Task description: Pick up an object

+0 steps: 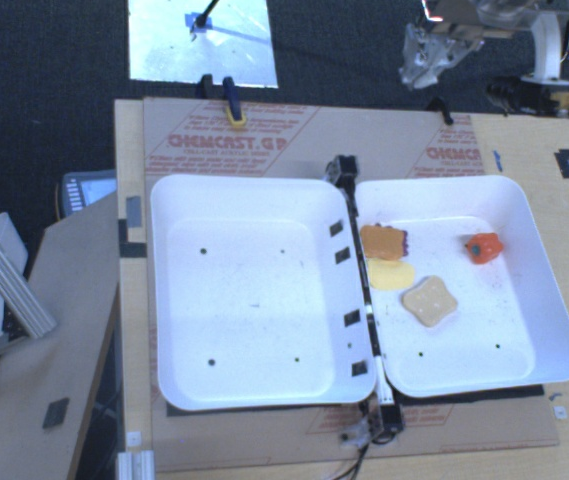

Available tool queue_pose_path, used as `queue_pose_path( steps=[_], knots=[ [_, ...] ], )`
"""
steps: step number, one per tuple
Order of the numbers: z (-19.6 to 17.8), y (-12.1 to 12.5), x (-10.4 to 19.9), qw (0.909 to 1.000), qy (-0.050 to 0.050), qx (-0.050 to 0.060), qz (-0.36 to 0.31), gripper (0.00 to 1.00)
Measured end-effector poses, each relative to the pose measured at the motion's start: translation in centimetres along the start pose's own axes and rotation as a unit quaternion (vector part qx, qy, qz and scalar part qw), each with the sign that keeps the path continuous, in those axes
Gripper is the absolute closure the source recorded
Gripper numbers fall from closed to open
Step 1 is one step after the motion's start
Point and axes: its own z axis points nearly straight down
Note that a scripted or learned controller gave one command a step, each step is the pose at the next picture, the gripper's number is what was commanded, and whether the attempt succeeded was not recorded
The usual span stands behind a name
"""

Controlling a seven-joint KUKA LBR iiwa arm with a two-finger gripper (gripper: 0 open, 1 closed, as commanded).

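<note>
Nearest, a tan bread-shaped toy [430, 301] lies flat in the right bin [539, 258]; it looks light, stiff, best pinched across its edges. Gripper [422, 63] hovers beyond the bins, grip unreadable.

White shallow bins: 2, namely left bin [179, 368] and right bin [524, 208], side by side
Black clips along the seam between the bins: 4 visible
Loose items, all in the right bin: 4
– orange slab with a purple edge [384, 242]: 1
– flat yellow piece [391, 275]: 1
– tan toast-shaped piece [429, 301]: 1
– red-orange piece with a dark spot [483, 248]: 1
Printed cardboard sheet [264, 138] under the bins: 1
Shiny square plate [202, 28] beyond the bench: 1
</note>
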Motion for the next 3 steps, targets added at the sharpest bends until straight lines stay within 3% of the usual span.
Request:
queue_pose_path(
  steps=[1, 2, 3],
  knots=[
    [1.3, 0.0, 11.3, 1.0, 0.002, 0.007, 0.0, 1.0],
    [-2.5, 0.2, 20.7, 1.0, 0.002, 0.006, 0.001, 1.0],
    [-2.3, 0.3, 20.0, 1.0, 0.0, 0.008, 0.006, 0.0]
  ],
)
